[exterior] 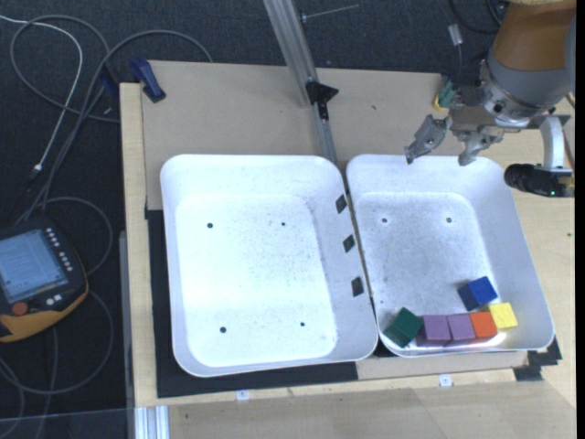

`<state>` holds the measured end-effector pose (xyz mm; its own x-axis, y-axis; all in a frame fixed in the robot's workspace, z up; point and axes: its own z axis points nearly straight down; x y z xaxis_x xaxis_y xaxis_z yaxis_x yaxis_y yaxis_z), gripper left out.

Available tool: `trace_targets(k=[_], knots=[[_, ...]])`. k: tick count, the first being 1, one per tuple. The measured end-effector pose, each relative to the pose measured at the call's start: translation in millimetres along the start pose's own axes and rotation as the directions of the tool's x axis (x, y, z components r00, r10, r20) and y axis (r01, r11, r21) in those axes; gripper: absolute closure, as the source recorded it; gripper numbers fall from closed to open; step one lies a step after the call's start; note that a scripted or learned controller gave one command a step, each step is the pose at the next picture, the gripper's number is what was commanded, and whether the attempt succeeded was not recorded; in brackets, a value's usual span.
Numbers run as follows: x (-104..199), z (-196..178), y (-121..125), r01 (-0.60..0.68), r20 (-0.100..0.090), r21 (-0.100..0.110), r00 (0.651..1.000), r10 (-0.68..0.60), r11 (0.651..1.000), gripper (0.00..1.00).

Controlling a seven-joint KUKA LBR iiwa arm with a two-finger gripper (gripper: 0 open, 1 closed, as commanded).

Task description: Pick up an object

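Observation:
Several small blocks lie in the near right corner of the right bin [512,236]: a green block [403,326], two purple blocks [438,328], an orange block [483,325], a yellow block [503,315] and a blue block [477,292]. My gripper [444,152] hangs above the far edge of that bin, well away from the blocks. Its two fingers stand apart and open, with nothing between them.
The left bin [183,190] lies beside the right one, on the wooden bench. A metal post [292,39] slants up from between the bins at the back. A blue clamp [146,79] sits at the bench's far left corner. A handheld pendant [32,273] lies left of the bench.

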<state>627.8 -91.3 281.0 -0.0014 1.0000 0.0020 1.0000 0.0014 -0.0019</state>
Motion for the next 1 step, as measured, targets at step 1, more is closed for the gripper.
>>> trace_targets(k=[1], knots=[[-80.6,31.8,-13.5,-0.009,0.004,0.005,1.0,0.009,1.0,0.0]])
